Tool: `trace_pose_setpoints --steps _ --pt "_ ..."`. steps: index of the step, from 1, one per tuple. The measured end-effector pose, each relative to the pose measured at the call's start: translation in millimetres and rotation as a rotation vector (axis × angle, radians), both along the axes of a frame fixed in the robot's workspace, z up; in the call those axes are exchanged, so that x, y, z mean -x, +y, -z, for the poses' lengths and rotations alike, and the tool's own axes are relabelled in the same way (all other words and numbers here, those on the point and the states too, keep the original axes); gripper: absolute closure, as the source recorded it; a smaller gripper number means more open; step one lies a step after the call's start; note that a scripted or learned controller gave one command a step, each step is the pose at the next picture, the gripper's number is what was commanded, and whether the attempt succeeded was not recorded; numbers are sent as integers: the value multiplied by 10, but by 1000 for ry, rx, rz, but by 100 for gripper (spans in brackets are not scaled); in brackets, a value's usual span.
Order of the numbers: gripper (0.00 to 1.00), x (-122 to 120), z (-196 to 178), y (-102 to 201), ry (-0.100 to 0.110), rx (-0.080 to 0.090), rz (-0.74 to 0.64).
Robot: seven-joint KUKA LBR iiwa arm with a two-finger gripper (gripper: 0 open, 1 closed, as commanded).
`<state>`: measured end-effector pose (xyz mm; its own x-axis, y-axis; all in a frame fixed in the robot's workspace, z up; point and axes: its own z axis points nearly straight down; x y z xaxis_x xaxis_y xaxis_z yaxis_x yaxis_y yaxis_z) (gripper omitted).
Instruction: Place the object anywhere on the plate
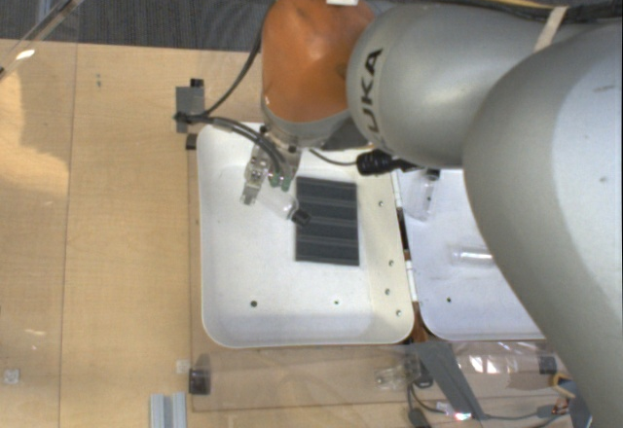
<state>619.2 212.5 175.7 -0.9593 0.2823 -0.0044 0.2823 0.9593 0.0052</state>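
Note:
A dark grey ribbed rectangular plate (328, 221) lies flat in the left white bin (243, 309), right of its middle. My gripper (267, 174) hangs under the orange wrist band, over the bin's upper left part, just up and left of the plate's top-left corner. A small dark object (299, 216) with a pale bit beside it sits on the bin floor against the plate's left edge, below and right of the gripper. Whether anything is in the gripper is not visible.
The right white bin (467, 309) lies beside the left one and is largely covered by the grey arm. A black cable runs from a small bracket (187, 110) at the left bin's top-left corner to the wrist. Wooden bench surrounds the bins.

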Motion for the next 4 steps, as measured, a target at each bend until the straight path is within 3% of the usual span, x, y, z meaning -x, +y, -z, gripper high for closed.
trace_pose_setpoints --steps 1,2,3,4 --pt "100 -396 326 235 -6 1 -475" --pt "100 -529 826 230 -12 6 -898" --pt "100 429 288 240 -9 6 -1164" --pt "100 986 821 116 -23 14 -1527"
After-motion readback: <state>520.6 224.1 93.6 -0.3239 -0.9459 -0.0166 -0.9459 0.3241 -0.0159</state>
